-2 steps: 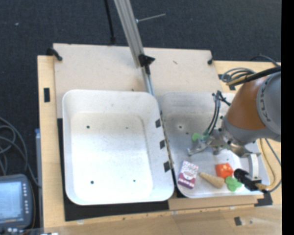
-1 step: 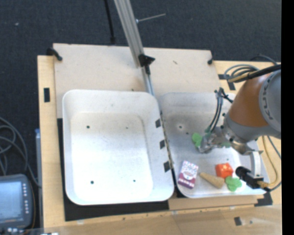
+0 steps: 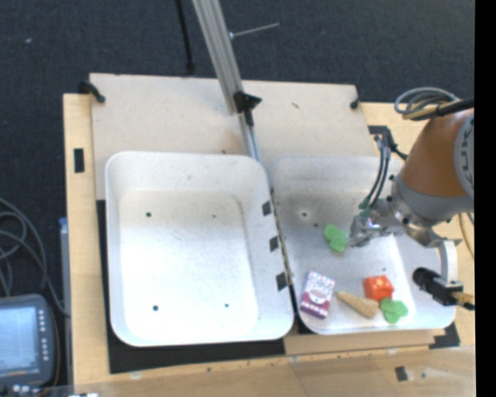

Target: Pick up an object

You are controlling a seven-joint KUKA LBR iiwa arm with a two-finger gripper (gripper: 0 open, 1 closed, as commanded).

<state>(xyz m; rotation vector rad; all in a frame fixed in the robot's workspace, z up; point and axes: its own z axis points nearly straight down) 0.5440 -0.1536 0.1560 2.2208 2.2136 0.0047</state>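
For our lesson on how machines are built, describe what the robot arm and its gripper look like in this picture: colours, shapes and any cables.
The arm enters from the right as a rounded body with a broad orange band above a grey wrist section. Thin dark cables run along its left side, and pale looped cables sit above it. The gripper is a small, dark grey metallic piece at the wrist's end, over the right bin.

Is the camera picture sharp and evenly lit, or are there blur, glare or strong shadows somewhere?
Camera view: light is even and soft, with no glare on the white bins; a faint grey shadow lies on the right bin's floor near the divider. The whole picture is slightly soft, so the claw and the small green piece beside it look blurred.
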